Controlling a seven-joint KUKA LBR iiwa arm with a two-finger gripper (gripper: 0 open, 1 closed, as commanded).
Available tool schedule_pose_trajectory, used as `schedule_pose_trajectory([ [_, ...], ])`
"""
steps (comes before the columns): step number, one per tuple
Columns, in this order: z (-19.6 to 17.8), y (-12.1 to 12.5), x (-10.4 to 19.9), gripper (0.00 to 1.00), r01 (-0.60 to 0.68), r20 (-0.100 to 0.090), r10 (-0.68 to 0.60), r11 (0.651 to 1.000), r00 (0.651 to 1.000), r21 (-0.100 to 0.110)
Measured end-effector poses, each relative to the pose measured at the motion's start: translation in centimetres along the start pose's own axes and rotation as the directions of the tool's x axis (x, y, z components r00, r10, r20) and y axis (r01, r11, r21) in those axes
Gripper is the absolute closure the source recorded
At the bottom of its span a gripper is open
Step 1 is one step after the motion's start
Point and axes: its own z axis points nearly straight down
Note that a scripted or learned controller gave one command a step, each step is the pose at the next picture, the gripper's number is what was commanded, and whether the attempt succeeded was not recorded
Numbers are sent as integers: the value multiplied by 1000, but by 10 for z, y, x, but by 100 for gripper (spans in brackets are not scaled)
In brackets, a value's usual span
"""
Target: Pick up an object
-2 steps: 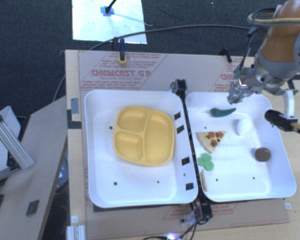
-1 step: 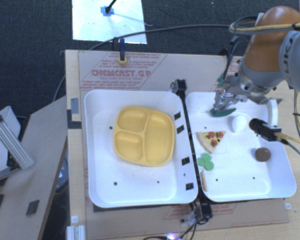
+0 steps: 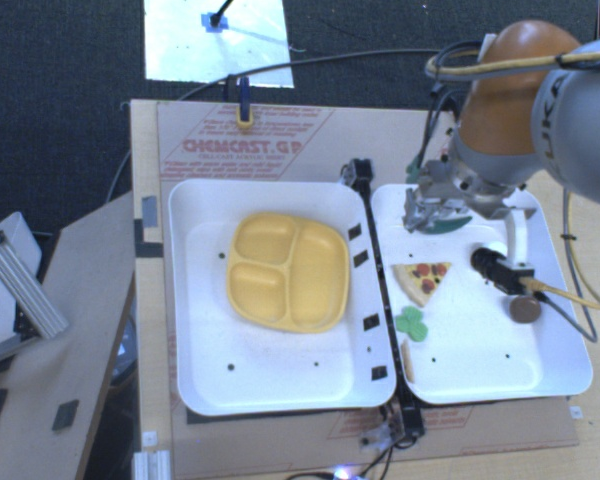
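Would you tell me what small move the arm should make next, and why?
Probably ease the tool straight down: it hangs over a dark green thing at the right bin's far end, and nothing shows that thing gripped yet.

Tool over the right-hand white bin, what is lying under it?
A dark green flat object pokes out from under the tool on the shallow white bin floor. The tool covers the rest of it, so its full shape cannot be seen.
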Motion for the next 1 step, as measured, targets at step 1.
schedule_pose_trajectory([
  [1, 6, -5, 47, 100, 1, 0, -1, 1000, 1000, 0],
])
